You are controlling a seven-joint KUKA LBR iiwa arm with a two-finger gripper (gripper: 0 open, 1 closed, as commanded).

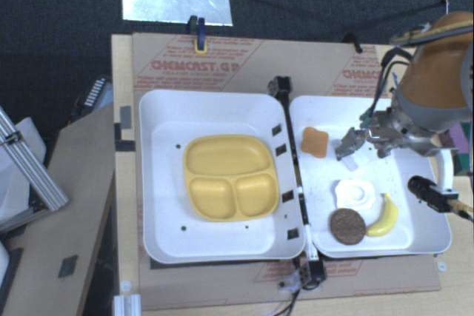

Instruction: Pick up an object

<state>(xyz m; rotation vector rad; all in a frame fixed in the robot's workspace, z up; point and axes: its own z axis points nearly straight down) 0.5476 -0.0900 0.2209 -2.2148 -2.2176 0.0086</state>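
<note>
Left bin (159,181): we record one yellow divided tray (226,176) at centre. Right bin (429,233): we list an orange block (315,141) upper left, and a white fried egg (354,195), brown cookie (346,226) and banana (384,216) lower down. The gripper (354,144) hangs over this bin's upper part, right of the block.

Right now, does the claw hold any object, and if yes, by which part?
Nothing is held. The claw hangs over the right bin, apart from the orange piece and above the fried egg.

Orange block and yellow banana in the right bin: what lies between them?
In the camera view, the white fried-egg piece lies between the orange block and the banana; the brown round cookie sits just below that line.
</note>
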